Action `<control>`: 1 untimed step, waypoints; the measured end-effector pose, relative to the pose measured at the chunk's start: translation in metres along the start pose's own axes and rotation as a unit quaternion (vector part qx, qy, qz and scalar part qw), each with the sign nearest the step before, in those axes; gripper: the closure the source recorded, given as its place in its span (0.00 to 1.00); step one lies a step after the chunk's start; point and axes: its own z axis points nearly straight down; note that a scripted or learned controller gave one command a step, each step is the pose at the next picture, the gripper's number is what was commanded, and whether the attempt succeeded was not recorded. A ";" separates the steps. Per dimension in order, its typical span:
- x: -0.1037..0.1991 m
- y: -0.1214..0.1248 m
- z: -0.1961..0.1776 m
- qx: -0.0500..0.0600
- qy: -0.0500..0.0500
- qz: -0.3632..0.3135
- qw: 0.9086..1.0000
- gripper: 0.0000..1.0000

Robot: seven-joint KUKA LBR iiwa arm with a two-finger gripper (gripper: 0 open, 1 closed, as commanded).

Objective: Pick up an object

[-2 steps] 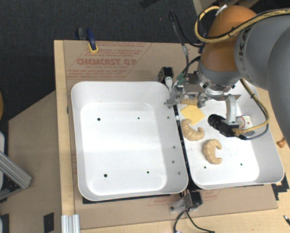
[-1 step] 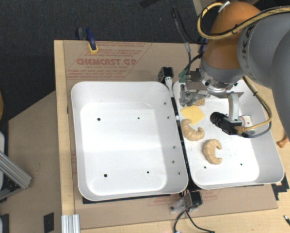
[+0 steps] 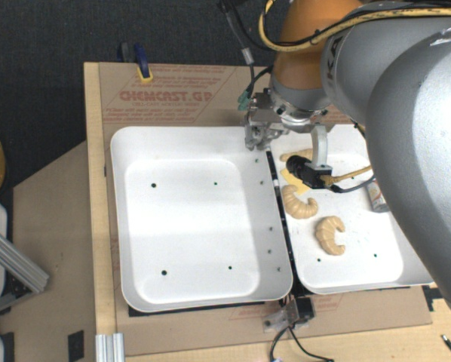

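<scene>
Croissant by the right bin's left wall looked the likeliest pick; the gripper, whether spread or pressed together I couldn't tell, hung farther back and needed centring over it.

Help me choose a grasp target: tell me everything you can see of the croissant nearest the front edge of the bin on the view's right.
The croissant is a small, golden-tan crescent with ridged bands across its back. It looks like baked pastry, though it could be a toy copy. It seems whole and lies flat on the white floor of the bin, toward the front. It touches only that floor: a second croissant lies close behind it, nearer the divider, with a clear gap between.
</scene>
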 end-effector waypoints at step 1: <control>0.062 0.019 -0.150 -0.008 0.001 -0.001 1.000 1.00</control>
